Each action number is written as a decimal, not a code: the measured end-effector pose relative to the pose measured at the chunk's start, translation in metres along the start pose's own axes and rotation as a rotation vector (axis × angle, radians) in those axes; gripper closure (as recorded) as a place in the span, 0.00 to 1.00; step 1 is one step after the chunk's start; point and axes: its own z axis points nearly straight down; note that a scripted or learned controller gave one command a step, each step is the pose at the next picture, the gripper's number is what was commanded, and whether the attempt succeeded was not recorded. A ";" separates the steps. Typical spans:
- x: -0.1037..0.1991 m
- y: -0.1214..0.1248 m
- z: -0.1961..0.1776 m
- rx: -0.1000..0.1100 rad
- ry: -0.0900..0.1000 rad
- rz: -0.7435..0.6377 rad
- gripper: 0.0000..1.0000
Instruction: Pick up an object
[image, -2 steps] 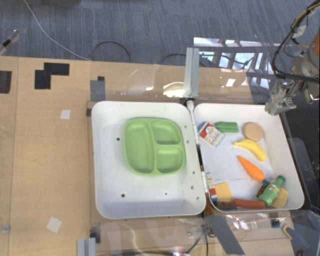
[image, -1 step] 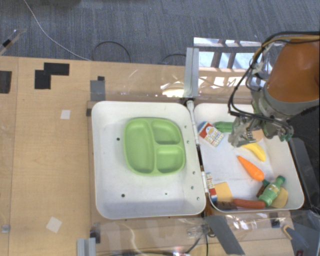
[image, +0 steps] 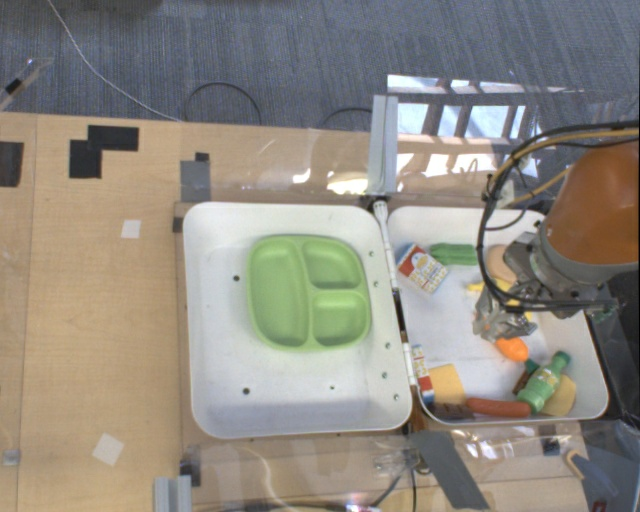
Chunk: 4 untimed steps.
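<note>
My gripper (image: 503, 325) hangs low over the right bin (image: 450, 330), under the orange-banded wrist. Its tips sit just above an orange carrot-like piece (image: 512, 349). To the lower right lies a green bottle (image: 543, 380) beside a yellow piece (image: 563, 396). A red sausage (image: 495, 407) and a yellow cheese block (image: 447, 383) lie along the bin's near wall. A small red and white carton (image: 422, 268) and a green bar (image: 453, 254) rest at the far side. A tan round piece (image: 495, 262) is partly hidden by the arm.
The left bin (image: 215, 330) holds a green divided plate (image: 308, 292). A metal post (image: 381, 150) stands behind the wall between the bins. Black cables (image: 500, 190) loop from the arm over the right bin's far corner.
</note>
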 end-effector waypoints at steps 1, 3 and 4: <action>0.019 -0.055 -0.010 0.003 -0.001 -0.311 1.00; -0.006 -0.110 -0.078 0.003 -0.003 -0.618 0.00; 0.011 -0.092 0.024 -0.011 0.001 -0.574 0.00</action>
